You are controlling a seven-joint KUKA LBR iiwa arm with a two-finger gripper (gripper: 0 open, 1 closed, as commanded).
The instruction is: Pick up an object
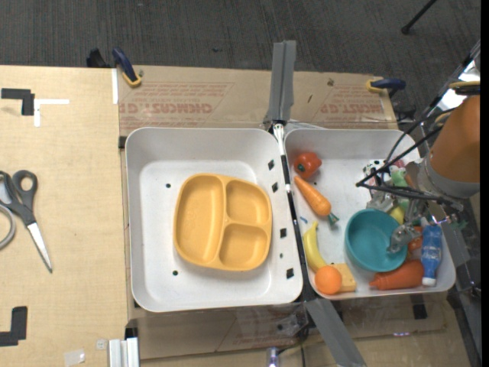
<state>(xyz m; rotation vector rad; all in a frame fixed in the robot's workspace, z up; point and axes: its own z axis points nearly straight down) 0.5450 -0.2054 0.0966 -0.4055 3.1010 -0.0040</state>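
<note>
The right bin (336, 140) holds several toys. A red tomato (307, 163) lies at its far left, with an orange carrot (313, 196) just below it. A yellow banana (312, 246) and an orange (328, 280) sit near the front left. A teal bowl (370, 240) stands in the middle. A second carrot (399, 276) and a blue bottle (431, 252) lie at the front right. My gripper (399, 237) hangs low over the bowl's right rim, with cables around it. What lies under it is hidden.
The left bin (145, 205) holds a yellow divided plate (223, 222). Scissors (27, 212) lie on the bench at far left. A grey divider bar (281, 82) runs between the bins. Small toys sit behind the arm at the right bin's far right.
</note>
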